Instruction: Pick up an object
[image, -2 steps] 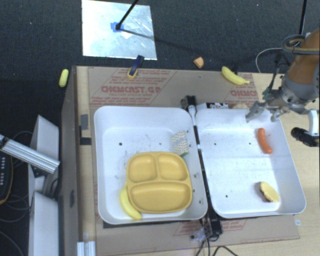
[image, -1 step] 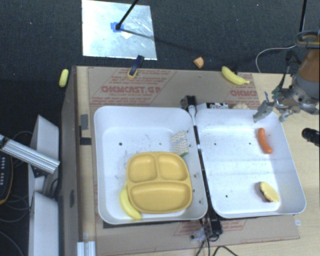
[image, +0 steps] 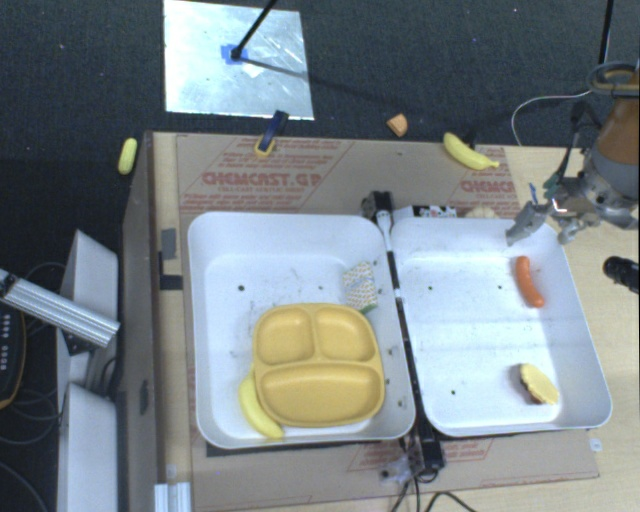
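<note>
An orange carrot-like piece lies in the right bin, near its far right corner, and it is the thing closest to the gripper. The gripper hangs above the bin's far right rim, its two fingers spread apart with nothing between them; the left finger points down toward the rim, apart from the carrot piece. Toward the near right corner of the same bin rests a small yellow and brown food piece. In the left bin a yellow divided plate sits toward the near side, with a yellow banana touching its near left edge and a pale crumpled wrapper just beyond its far right corner. On the cardboard beyond the bins lie another banana, a small orange lump and a yellow and blue clip.
</note>
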